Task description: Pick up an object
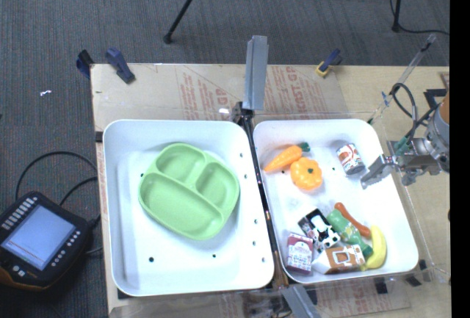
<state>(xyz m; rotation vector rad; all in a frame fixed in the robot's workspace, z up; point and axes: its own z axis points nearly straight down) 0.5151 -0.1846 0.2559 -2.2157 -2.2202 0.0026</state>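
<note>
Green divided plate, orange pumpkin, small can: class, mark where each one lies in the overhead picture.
Green divided plate [189,190]: camera view, left bin, on the ridge between its compartments.
Orange pumpkin [306,174]: camera view, right bin, middle of its body.
Small can [349,158]: camera view, right bin, on its labelled side.

At frame right the gripper [376,172] hovers over the right bin's [389,195] edge, near a small can [349,158]; a green plate [189,190] fills the left bin [125,250].

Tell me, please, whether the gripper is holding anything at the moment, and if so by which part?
Nothing is held. The gripper hangs over the right bin's right edge, near the small can, and no object shows between its fingers.
</note>
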